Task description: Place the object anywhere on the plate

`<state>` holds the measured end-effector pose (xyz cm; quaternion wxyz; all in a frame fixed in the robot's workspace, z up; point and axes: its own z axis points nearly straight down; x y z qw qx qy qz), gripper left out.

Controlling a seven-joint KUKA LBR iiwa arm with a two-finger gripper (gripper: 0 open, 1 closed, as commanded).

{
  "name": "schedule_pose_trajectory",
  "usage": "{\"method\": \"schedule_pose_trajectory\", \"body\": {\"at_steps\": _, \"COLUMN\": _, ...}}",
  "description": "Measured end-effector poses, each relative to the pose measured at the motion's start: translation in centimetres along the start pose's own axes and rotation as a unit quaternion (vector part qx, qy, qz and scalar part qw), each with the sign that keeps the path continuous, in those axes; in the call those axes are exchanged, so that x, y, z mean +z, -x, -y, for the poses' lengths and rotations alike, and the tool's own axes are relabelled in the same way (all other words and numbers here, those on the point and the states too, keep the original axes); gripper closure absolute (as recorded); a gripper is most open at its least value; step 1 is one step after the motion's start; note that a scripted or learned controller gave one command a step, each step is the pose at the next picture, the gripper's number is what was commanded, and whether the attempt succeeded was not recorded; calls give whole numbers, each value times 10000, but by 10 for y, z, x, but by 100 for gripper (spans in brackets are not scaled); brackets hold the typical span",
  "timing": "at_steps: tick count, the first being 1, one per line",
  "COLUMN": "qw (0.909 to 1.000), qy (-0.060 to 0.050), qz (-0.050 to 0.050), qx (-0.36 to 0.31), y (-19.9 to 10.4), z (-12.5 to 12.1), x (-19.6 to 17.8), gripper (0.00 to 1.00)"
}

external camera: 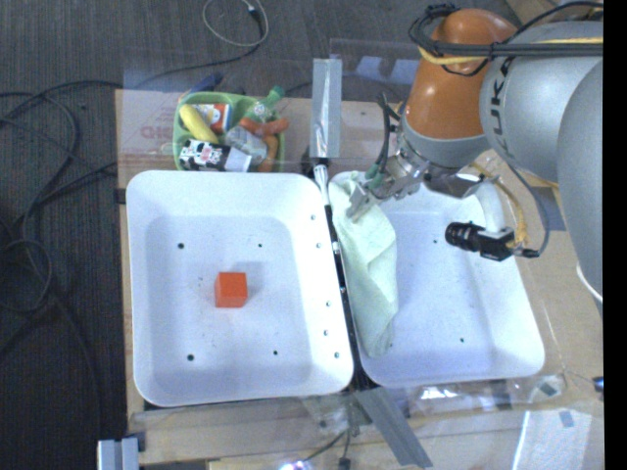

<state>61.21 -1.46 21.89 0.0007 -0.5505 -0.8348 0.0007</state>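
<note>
You are looking at two plain white bins: the left bin [157, 213] holds a solid orange-red cube [231, 289], and the right bin [460, 331] carries a pale green cloth [372, 272] with no pattern. The arm [529, 76] is grey with an orange band [456, 67]. Behind sits a lime-green basket [186, 116] of yellow, orange and grey toys.

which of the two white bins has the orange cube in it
The left bin: the orange cube sits on its floor. The right bin holds a pale cloth instead.
</note>
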Motion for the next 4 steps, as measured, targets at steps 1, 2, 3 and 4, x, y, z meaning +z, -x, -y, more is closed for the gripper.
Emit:
{"method": "schedule_pose_trajectory", "body": {"at_steps": 1, "qw": 9803, "qy": 8, "qz": 1, "qx": -1974, "y": -49, "z": -7, "x": 4, "gripper": 100}}
{"method": "schedule_pose_trajectory", "body": {"at_steps": 2, "qw": 9217, "qy": 12, "qz": -2, "qx": -3878, "y": -102, "z": 0, "x": 12, "gripper": 100}}
{"method": "schedule_pose_trajectory", "body": {"at_steps": 3, "qw": 8355, "qy": 19, "qz": 2, "qx": -5496, "y": -151, "z": 5, "x": 4, "gripper": 100}}
{"method": "schedule_pose_trajectory", "body": {"at_steps": 4, "qw": 8353, "qy": 21, "qz": 2, "qx": -5498, "y": -151, "z": 5, "x": 3, "gripper": 0}}
